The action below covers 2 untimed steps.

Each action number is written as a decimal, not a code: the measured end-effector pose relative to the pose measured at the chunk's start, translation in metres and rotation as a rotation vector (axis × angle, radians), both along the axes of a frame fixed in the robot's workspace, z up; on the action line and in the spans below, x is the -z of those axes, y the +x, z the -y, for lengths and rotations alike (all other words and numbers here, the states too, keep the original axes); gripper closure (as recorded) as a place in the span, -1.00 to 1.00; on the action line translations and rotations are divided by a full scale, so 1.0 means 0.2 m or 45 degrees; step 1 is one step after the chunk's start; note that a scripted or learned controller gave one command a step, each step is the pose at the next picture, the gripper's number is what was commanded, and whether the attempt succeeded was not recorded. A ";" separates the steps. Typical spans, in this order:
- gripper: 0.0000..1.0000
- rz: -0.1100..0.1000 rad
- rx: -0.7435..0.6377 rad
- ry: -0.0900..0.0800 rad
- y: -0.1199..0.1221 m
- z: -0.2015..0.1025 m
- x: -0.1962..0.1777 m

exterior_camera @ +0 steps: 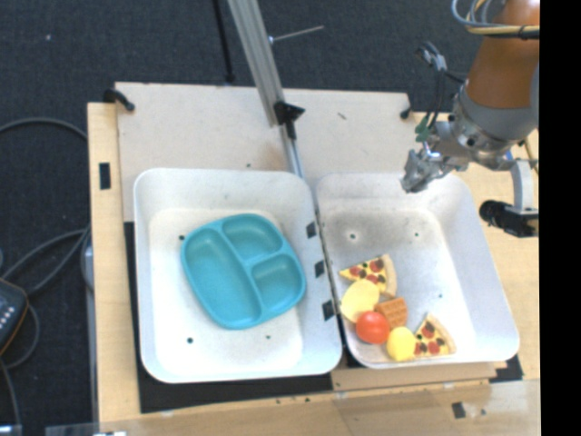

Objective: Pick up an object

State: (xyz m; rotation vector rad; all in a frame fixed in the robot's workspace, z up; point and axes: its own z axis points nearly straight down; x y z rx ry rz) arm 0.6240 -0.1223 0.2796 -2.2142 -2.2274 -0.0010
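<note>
While toy food [392, 312] lies untouched in the right bin [454, 234], the gripper [416, 176] hovers over its far rim, carrying nothing, finger spacing indiscernible; the pick remains ahead.

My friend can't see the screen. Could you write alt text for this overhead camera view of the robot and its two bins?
A grey and orange robot arm reaches in from the right, its gripper above the far edge of the right bin, which holds toy food bunched at its near end: two pizza slices, a tomato and yellow pieces. The left bin holds a blue divided plate.
</note>
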 end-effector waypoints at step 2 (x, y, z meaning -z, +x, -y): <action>1.00 0.001 -0.001 0.000 -0.14 -0.49 -0.01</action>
